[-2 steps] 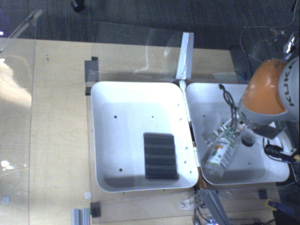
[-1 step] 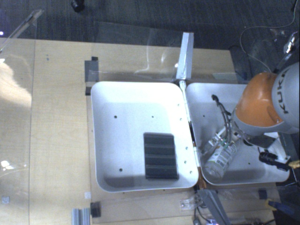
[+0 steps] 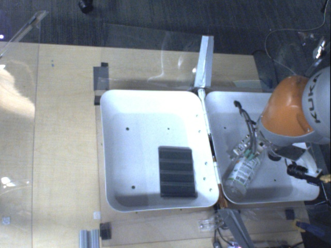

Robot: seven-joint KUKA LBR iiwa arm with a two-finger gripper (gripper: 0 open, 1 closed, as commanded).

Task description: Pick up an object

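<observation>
A clear plastic bottle (image 3: 240, 174) lies tilted in the right bin (image 3: 225, 113), close to its front left corner. My gripper (image 3: 248, 150) hangs low in that bin, right at the bottle's upper end, under the orange wrist band (image 3: 285, 108). The arm's bulk hides the right part of this bin. A black ribbed rectangular block (image 3: 177, 172) lies flat in the left bin (image 3: 109, 138), toward its front right.
The two bins meet at a shared rim (image 3: 209, 138), with a grey upright post (image 3: 204, 61) behind it. Cables (image 3: 243, 115) trail from the wrist across the right bin. Wooden bench surface (image 3: 51, 138) spreads to the left.
</observation>
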